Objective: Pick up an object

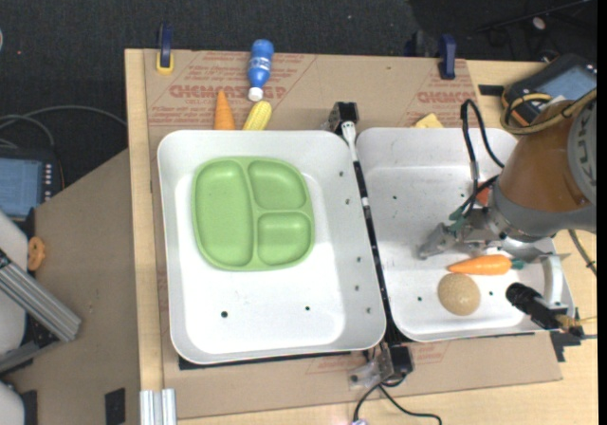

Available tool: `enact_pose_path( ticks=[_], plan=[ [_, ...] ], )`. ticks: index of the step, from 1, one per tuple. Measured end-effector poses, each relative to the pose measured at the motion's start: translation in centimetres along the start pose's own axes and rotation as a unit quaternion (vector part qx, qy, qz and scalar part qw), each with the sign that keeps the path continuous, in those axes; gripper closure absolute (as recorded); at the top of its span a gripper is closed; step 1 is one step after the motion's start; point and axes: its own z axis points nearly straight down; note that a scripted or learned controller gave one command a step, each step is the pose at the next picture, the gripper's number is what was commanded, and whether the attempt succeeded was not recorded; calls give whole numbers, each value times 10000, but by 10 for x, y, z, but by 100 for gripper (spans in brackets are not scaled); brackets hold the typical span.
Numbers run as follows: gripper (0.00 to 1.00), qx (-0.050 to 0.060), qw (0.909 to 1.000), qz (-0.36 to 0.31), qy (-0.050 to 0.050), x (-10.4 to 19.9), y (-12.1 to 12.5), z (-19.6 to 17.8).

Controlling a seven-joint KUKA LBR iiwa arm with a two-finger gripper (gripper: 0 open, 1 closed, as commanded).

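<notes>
In the camera view, the grey arm with the orange band reaches in from the right over the shallow white right bin. Its gripper sits low near the middle of that bin, pointing towards the bin's left wall. I cannot tell whether the gripper is released or clenched, since its tip is a small grey shape against the white floor.

The small orange plastic carrot lies on the bin floor just beside the gripper, on the side nearer the camera and a little to the right. It lies flat, roughly crosswise, with its thinner end pointing left. It is smooth and bright orange. The tan round ball rests just below the carrot, near the bin's front wall. It is dull and slightly speckled. The two look close, but I cannot tell whether they touch.

The shallow white left bin holds a pale green plastic plate with three compartments, set towards its back left. Behind that bin, on the brown cardboard bench top, lie a blue and white toy bottle, an orange cone-shaped toy and a yellow toy piece.
</notes>
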Motion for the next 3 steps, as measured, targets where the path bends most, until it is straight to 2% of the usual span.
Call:
enact_pose_path(
  ticks=[1, 2, 3],
  plan=[
    [0, -91, 9999, -32, -29, -7, 118, -3],
    [0, -3, 10000, -30, 9, 54, 75, 0],
    [0, -2, 10000, 40, -24, -41, 25, -1]
  ],
)
